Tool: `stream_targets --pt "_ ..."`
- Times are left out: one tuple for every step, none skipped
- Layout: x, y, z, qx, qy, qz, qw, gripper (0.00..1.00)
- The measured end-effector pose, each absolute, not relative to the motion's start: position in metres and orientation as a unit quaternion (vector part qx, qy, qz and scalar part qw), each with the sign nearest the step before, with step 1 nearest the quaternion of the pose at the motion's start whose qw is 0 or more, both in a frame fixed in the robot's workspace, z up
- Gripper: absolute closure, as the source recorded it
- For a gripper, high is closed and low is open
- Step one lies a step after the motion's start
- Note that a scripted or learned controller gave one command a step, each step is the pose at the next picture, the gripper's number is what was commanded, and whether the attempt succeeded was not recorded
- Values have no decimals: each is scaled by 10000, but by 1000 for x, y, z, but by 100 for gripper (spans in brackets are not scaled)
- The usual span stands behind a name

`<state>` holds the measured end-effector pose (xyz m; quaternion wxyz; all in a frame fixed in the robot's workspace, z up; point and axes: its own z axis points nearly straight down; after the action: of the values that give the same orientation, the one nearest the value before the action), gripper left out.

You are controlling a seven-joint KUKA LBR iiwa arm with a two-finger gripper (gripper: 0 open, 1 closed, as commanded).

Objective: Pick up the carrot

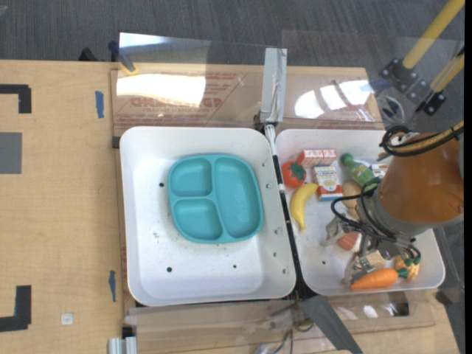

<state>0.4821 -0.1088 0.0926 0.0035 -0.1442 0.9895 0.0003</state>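
Observation:
The carrot (374,279) is orange and lies flat near the front edge of the right bin (317,275). My gripper (364,255) hangs just above the carrot's left end, under the arm's orange band (422,190). Cables and the wrist hide much of it. I cannot tell whether it touches the carrot.
The right bin also holds a yellow banana (301,203), a red tomato (295,172), a small carton (325,175), a green bottle (358,170) and a red piece (348,240) beside the gripper. A teal divided plate (216,198) sits in the left bin (147,271).

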Motion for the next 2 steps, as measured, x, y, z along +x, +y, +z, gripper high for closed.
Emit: stream_targets --pt "542 -125 90 434 9990 0 68 0" --pt "487 -143 117 543 9985 -2 18 0"
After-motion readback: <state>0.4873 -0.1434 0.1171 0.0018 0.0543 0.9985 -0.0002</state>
